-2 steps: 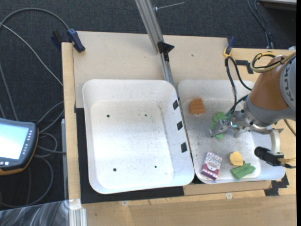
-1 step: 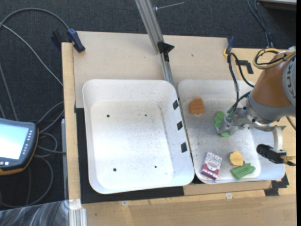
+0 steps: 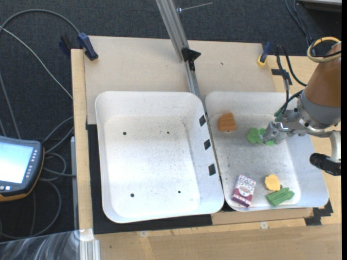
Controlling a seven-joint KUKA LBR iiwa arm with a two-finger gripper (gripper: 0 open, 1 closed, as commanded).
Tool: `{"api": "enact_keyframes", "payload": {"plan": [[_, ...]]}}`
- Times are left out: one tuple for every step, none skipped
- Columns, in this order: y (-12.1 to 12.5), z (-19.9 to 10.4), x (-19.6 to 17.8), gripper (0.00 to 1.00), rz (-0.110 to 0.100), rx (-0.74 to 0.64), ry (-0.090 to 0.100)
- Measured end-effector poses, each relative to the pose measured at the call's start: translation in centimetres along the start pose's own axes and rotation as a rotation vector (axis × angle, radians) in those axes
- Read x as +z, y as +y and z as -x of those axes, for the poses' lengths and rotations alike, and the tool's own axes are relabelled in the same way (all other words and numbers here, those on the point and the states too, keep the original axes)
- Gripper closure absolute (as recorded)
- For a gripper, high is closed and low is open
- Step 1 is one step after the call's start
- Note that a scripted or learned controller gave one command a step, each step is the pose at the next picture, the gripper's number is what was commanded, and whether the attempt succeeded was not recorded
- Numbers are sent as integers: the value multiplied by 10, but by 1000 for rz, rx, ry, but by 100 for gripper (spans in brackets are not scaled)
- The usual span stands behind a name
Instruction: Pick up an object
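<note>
Here, the grey arm with its orange band reaches in from the right over the right-hand bin, its gripper low at a small green toy near the bin's upper middle. The fingers look narrow and seem to touch the toy's right side, but whether they actually pinch it cannot be told from this angle.

To the toy's left, apart from it, sits an orange block. Along the bin's near edge lie a pink-and-white packet, a yellow piece and, just beside that, a green ridged piece.

The left-hand bin stands alongside, speckled with dark marks. A metal pole slants down between the two bins, and a handheld screen rests off the bench's left side.
</note>
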State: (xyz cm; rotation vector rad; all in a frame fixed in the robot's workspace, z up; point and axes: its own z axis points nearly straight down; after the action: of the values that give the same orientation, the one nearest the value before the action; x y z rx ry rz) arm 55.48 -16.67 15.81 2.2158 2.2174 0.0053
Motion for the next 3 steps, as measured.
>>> {"api": "enact_keyframes", "payload": {"plan": [[4, 8, -61, 100, 1, 0, 0], [4, 8, -47, 100, -9, 0, 3], [22, -38, -58, 100, -4, -5, 3]]}}
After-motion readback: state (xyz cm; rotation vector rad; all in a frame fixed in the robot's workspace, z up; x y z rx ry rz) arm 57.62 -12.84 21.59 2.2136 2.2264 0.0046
